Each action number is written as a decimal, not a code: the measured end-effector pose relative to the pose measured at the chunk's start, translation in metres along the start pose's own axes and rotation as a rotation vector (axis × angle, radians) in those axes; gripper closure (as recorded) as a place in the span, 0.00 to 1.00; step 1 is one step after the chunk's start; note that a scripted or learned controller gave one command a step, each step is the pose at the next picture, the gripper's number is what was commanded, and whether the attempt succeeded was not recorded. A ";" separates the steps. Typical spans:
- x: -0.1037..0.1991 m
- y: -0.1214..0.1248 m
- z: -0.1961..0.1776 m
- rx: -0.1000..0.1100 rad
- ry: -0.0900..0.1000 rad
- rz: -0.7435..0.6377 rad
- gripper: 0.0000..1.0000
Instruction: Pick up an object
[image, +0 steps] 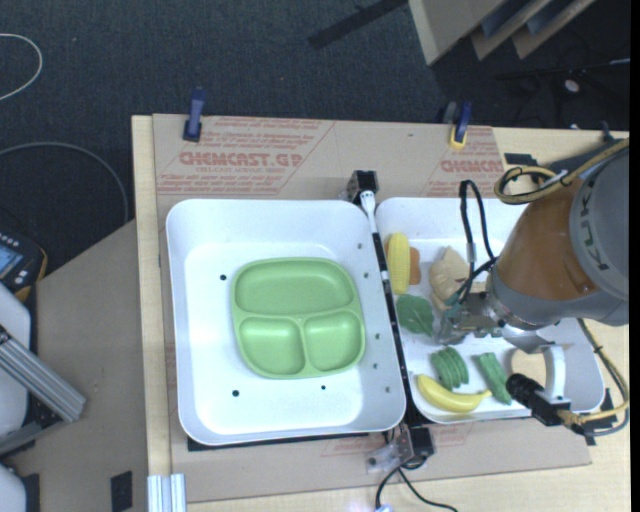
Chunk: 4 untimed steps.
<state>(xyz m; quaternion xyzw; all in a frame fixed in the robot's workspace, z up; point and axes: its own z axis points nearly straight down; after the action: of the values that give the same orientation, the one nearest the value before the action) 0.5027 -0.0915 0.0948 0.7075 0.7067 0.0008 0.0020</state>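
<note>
Left bin (190, 300), white, shallow, sits on the tabletop (160, 200). Green divided tray (298, 316) lies flat near the bin's middle, three compartments, nothing in them. Blue clamp (194, 115) at the tabletop's far edge above the left bin; yellow clamp (459, 127) further right along the same edge.

Right bin (420, 215) touches the left bin along a shared rim. Inside it, near that rim: yellow-and-red toy food piece (402, 262), upright-ish, with a green leafy piece (415, 316) just below it. Beige lumpy piece (449, 272) beside the yellow one, to its right. Lower in the bin: dark green ridged piece (451, 365), a green pod-shaped piece (492, 373) beside it, and a banana (449, 396) lying along the near wall, touching or just under the ridged piece.

End effector (462, 322) low over the right bin, between the beige piece and the green leafy piece, arm (560, 250) covering the bin's right side. Finger opening: can't tell. Nothing visibly held.
</note>
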 end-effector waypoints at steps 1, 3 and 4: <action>0.000 0.000 0.000 0.001 0.000 0.001 0.00; 0.104 -0.027 -0.090 0.012 0.005 -0.005 0.00; 0.101 -0.023 -0.100 0.004 0.002 -0.001 1.00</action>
<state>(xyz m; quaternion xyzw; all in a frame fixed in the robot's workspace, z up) 0.4793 0.0098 0.1946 0.7071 0.7071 0.0000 -0.0002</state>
